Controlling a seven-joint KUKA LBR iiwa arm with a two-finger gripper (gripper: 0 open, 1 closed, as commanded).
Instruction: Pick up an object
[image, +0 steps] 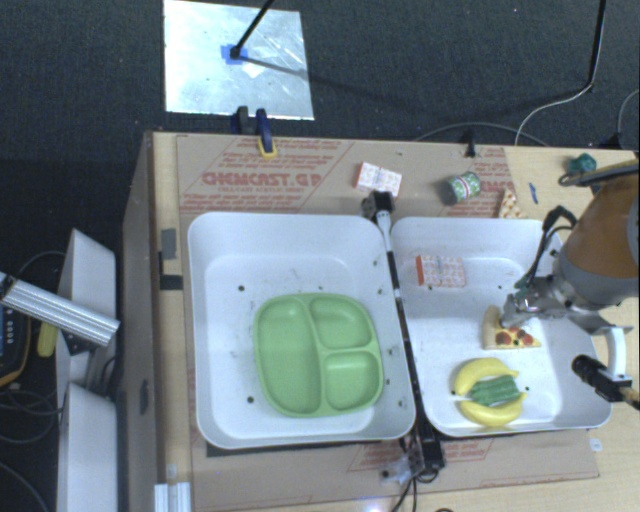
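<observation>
Bench with two white bins | left bin (215, 250): green divided plate (318, 354) | right bin (470, 238): pizza slice (512, 336), banana (488, 380), card (441, 269) | gripper (520, 310) over pizza slice, finger state unclear

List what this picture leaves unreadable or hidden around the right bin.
- Hand: in the camera view its tip sits at the pizza slice toy; too small and blurred to read the grip.
- Arm: cut off by the right edge.
- Label on the right bin floor: print too small to read.
- Banana: partly covered by a green item, itself too blurred to identify.
</observation>
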